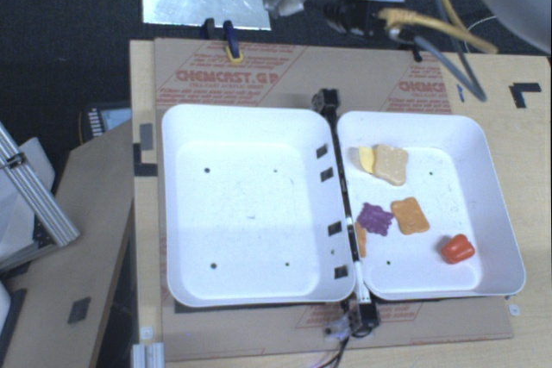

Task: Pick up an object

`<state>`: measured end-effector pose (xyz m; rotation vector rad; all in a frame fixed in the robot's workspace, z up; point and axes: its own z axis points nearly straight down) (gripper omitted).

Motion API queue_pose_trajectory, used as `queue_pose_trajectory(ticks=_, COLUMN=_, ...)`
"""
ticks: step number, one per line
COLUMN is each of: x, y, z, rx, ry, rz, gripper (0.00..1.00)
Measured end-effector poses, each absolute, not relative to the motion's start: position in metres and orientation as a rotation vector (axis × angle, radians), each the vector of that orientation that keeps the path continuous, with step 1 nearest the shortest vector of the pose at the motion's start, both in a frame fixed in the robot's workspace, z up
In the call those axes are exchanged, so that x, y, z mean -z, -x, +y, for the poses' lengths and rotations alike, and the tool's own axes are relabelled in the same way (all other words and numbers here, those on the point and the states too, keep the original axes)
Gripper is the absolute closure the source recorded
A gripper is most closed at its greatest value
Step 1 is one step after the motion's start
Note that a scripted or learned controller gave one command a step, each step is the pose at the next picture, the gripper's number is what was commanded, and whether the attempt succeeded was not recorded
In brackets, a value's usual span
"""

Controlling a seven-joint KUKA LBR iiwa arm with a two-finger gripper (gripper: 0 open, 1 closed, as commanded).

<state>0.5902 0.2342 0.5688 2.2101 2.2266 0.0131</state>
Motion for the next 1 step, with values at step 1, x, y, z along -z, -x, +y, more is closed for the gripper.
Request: queue_pose_trajectory(ticks=1, x=-0.5687, y=-0.5901, z=0.2342, rx=-0.013, ry=-2.210, rz=2.227, gripper=0.00)
